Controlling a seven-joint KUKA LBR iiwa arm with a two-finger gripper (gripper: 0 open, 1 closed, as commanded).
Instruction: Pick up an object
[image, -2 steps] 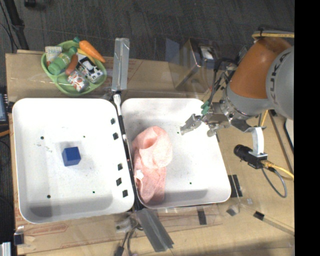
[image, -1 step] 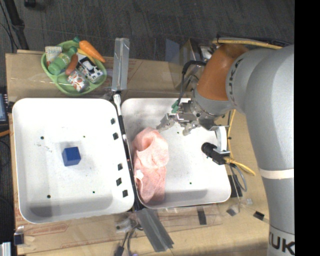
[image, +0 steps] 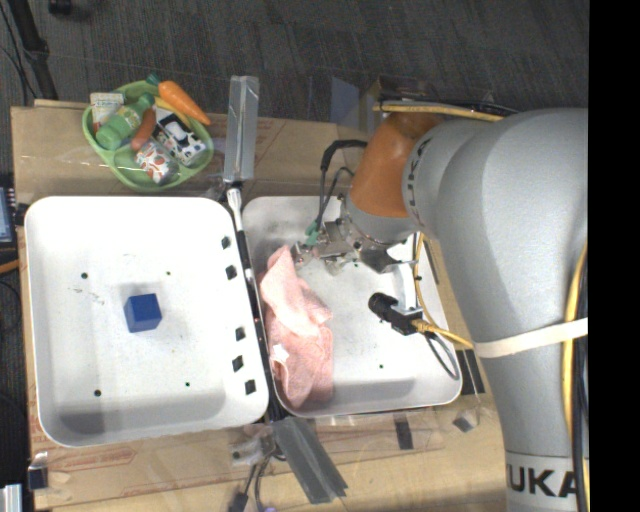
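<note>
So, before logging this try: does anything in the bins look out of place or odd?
Nothing looks spilled or broken. The pink cloth lies crumpled against the right bin's left wall, and the blue cube sits alone in the left bin. The gripper is at the cloth's upper end.

A: Pretty bright overall, lit evenly from above. Left bin (image: 130, 225) nearly blown out, with soft grey shading along its near wall.

B: Yep, plus a glossy sheen on the arm (image: 520, 230). Faint shadow beneath the pink cloth (image: 298, 330). Dark, murky floor up top. Slightly soft and grainy throughout.
</note>
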